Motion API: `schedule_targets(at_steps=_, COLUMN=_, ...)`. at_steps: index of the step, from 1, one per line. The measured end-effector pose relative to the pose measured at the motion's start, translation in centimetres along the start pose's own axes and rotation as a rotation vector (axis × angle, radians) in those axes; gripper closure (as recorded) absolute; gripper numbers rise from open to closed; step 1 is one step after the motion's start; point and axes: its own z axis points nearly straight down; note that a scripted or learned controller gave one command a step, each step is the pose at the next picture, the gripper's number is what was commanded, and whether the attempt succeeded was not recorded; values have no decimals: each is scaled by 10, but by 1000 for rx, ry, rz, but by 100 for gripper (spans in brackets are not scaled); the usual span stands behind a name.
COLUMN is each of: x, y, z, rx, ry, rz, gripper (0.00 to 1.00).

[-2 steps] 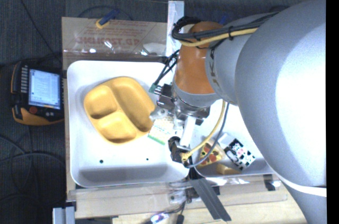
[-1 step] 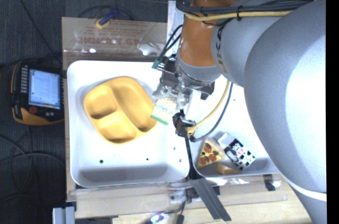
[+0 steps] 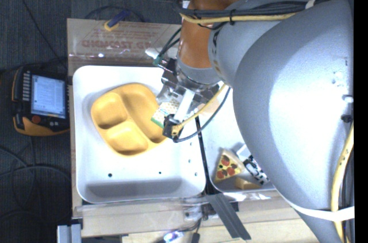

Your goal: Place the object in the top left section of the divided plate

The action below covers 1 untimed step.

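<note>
A: What sits in the left bin (image 3: 115, 178)?

B: A yellow divided plate (image 3: 121, 112), lying toward the bin's upper half, with bare white floor below it.

A: And the arm (image 3: 276, 64)?

B: It comes in from the right, its orange band (image 3: 198, 35) above the bin's top right corner. The gripper (image 3: 165, 115) hangs over the plate's right rim. A small green piece (image 3: 156, 119) shows right at its tip, touching the rim or just above it; I can't tell which.

A: The right bin (image 3: 218, 132)?

B: A toy pizza slice (image 3: 228, 166) lies there, with a black-and-white thing (image 3: 254, 170) just beside it
</note>
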Motion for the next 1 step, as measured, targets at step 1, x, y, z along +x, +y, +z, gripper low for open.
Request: schedule_targets(at_steps=1, x=0, y=0, z=0, rx=-1, ry=0, rz=1, gripper=0)
